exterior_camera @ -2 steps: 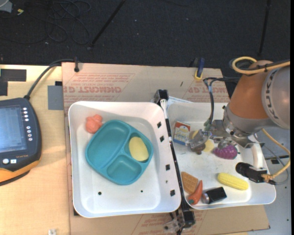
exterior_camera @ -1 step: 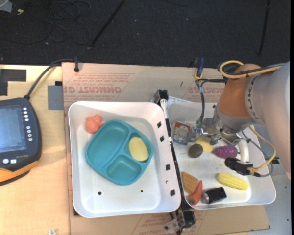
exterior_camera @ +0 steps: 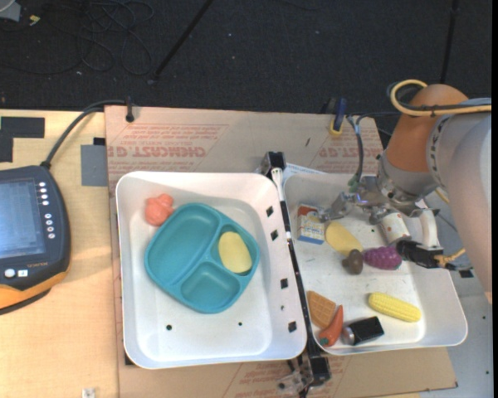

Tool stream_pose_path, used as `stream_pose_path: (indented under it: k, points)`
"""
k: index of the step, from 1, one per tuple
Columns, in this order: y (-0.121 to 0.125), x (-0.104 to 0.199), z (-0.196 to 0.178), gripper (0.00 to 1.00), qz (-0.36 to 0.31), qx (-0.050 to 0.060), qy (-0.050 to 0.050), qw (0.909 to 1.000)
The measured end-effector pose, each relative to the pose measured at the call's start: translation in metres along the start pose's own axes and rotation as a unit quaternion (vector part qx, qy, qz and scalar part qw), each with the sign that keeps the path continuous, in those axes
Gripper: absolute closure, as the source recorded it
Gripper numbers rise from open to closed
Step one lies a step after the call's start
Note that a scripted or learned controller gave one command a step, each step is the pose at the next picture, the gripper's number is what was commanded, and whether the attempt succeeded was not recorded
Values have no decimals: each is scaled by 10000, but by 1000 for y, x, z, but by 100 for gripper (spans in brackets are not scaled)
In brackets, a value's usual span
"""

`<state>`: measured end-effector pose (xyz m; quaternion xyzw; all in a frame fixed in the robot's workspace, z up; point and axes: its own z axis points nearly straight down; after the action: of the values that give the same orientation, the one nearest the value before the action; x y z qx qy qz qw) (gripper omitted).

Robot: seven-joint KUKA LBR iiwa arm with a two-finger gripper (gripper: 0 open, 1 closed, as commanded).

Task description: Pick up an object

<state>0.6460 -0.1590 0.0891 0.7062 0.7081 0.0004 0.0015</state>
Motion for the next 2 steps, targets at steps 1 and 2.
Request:
stream_pose_path:
  k: [1,2]
  points:
    - [-54,-4,0,0,24,22,6,10000]
    - [0,40,1,0,-12,4,13,10000]
